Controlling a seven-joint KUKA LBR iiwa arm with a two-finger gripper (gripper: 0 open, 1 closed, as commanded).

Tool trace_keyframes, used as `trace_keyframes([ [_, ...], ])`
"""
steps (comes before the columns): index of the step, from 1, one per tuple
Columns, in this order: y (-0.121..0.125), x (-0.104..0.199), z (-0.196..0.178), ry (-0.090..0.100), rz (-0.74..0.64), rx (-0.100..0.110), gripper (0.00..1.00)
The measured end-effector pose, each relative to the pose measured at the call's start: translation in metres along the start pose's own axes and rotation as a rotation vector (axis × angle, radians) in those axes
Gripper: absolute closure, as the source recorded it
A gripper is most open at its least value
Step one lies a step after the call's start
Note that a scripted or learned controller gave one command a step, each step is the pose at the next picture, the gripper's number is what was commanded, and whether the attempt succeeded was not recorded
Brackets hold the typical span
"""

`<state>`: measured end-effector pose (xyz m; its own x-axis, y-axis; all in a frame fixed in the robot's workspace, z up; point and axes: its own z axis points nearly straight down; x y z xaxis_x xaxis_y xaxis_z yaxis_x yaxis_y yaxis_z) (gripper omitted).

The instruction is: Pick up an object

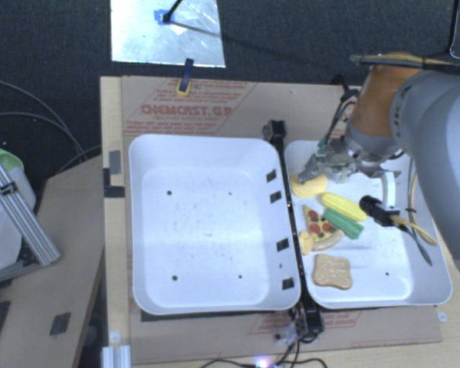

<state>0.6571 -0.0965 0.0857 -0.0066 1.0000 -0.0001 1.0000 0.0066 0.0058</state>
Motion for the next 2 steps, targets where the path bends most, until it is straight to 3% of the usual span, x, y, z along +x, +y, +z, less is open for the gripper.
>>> trace_keyframes([
  [1,-0.088,0.013,0.001,0.002,0.007,0.012,0.00],
  [2,-0.083,0.012,-0.010,0.000,0.005,0.002,1.00],
])
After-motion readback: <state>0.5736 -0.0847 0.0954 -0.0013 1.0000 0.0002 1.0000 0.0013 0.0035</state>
